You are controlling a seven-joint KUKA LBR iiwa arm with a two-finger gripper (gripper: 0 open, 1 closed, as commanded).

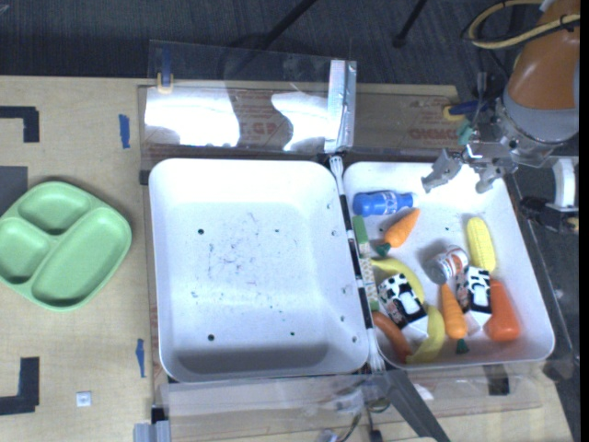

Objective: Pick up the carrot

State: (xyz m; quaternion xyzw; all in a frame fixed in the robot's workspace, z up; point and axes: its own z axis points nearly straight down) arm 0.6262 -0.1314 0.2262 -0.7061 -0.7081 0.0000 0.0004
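Observation:
Several toys lie in the right white bin [529, 247]. An orange carrot [401, 227] with a green end rests near the bin's upper left, just below a blue bottle [382, 201]. A second carrot [452, 312] lies lower down in the pile, and a third orange one [390, 332] lies along the bin's left wall. My gripper [464, 174] hangs over the bin's upper edge, above and to the right of the first carrot. Its fingers [441, 171] are spread open with nothing between them.
In the same bin are a yellow corn cob [480, 243], a small can [450, 265], a banana [413, 288], two black-and-white toys [398, 298] and a fat orange piece [502, 314]. The left bin [248, 256] adjoins it. A green divided plate [60, 244] sits at the far left.

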